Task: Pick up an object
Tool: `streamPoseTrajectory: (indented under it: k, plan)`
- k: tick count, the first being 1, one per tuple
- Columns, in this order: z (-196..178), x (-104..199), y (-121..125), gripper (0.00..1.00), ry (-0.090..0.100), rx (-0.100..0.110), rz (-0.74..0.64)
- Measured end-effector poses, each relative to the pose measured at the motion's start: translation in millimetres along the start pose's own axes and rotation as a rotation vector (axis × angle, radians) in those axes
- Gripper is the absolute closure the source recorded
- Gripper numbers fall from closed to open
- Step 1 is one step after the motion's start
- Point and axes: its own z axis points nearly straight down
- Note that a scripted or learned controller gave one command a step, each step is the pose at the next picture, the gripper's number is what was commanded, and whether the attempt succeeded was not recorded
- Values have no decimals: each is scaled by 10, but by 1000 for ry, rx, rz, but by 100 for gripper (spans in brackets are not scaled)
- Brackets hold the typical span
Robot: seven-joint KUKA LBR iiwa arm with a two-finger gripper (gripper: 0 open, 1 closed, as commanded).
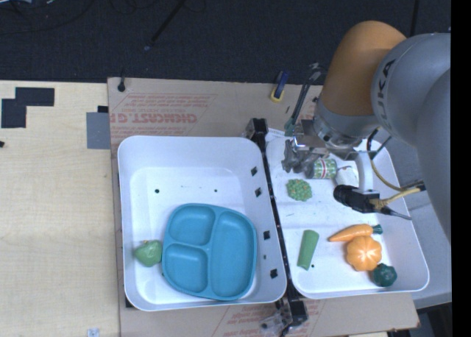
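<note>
In the right-hand bin (412,273), toward its far left corner, the pincer (296,157) hangs low over the white floor, carried by the grey arm (412,85) with its orange band (360,71) entering from the right. Whether the pincer stands wide or narrow cannot be told; the dark metalwork there is too small and cluttered to read, and nothing can be seen held in it.

Nearest candidate: a small green knobbly ball (299,190), lying just below the pincer in the view, that is, slightly nearer the camera side of the bin, close but apparently apart from it. Being round, it presents no long axis, so approach angle matters little. A small patterned can-like item (322,168) lies just beside the pincer to the right, on its side.

Further contents of the same bin: a green cylinder (307,249) lying nearly along the bin's divider side, a carrot (353,233), an orange fruit (363,253), a dark green item (383,275) at the near right corner.

The left bin (147,155) holds a blue divided plate (209,252) and a pale green object (148,253) touching its left edge.

Judgement: no grasp yet made; a short shift toward the ball, then descent, appears the shortest route.
</note>
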Motion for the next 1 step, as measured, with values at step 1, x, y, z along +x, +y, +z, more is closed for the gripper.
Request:
streamPoseTrajectory:
  k: [1]
  plan:
    - [-56,511,193,100,1,-1,-1]
